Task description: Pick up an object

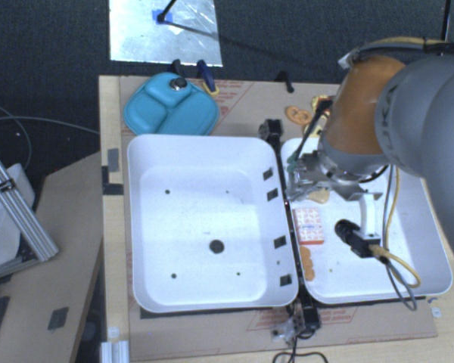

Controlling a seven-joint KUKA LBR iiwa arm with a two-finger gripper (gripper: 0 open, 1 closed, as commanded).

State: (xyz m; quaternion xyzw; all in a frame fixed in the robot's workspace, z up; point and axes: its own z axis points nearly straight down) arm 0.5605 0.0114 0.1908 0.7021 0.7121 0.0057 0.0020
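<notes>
Bearing two shallow white plastic bins [204, 157], the tan cardboard-covered bench [242, 100] stands against dark carpet [45, 44]; its red printing is unreadable; the gripper's [312, 181] state cannot be told.

- You can see a small flat card [309, 225] with a white face and a red pattern. It lies flat on the floor of the right bin, just below the gripper [306, 174] in the camera view.
- You can see a small orange-brown thing [307, 262], like two round cookies stuck together. It lies flat by the bin's left wall, further below the gripper, just past the card.
- A pale tan bit [318, 197] peeks out right under the gripper. You cannot tell what it is.
</notes>
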